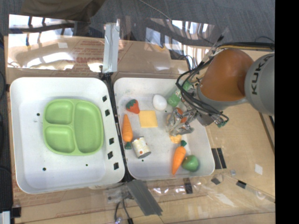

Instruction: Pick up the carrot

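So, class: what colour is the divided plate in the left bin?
Light green: the divided plate, seen clearly in the camera view.

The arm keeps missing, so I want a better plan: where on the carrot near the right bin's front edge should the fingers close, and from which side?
Probably grip the carrot across its thick upper half, just below the green top, coming straight down. It lies flat, tapering toward the bin's front wall. A green ball touches its right side, so set one finger just above the ball. The gripper hangs close above it.
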### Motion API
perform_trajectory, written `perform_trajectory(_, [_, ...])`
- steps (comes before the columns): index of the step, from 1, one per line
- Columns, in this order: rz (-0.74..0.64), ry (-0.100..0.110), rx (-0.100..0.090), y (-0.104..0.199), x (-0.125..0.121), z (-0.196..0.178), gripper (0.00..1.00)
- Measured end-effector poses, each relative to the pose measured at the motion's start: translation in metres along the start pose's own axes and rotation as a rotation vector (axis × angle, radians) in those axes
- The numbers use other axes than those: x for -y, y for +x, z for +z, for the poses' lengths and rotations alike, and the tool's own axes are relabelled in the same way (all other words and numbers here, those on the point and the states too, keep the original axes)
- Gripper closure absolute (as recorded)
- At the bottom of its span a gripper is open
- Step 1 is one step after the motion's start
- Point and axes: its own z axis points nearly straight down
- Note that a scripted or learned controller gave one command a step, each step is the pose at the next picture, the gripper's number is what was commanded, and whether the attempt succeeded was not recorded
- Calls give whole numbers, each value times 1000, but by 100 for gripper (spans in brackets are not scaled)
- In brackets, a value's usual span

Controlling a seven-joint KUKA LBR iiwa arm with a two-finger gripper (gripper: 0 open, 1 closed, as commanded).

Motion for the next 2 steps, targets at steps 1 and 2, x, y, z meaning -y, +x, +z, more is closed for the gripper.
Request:
perform_trajectory(1, [-291, -5, -3, 52, -50, -22, 100])
perform_trajectory(2, [-323, -7, -3, 23, -60, 8, 100])
